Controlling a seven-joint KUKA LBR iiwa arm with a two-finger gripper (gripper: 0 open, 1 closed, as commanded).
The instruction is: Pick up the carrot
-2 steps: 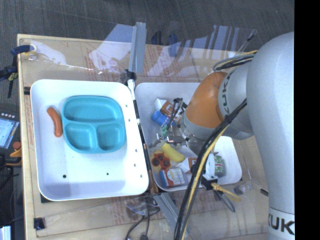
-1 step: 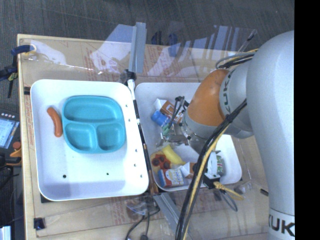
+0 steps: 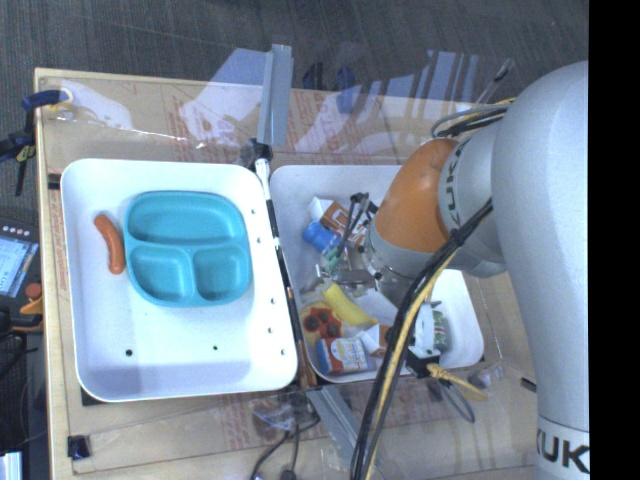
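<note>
1. Pincer [image 3: 345,258] hovers low among clutter in your right white bin [image 3: 462,293]; its jaw state, I cannot tell
2. Your small orange plastic carrot [image 3: 109,242] lies in the left white bin [image 3: 95,343], beside the teal divided tray [image 3: 190,246]
3. Looks light, stiff, slick: pinch across its middle

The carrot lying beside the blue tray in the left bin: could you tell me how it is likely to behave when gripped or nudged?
The carrot looks smooth, rounded and sausage-shaped, so it may roll sideways if nudged. It probably stays stiff when lifted, and its glossy skin could slip between fingers. It lies close against the divided tray, which may crowd one side of a grasp.
</note>
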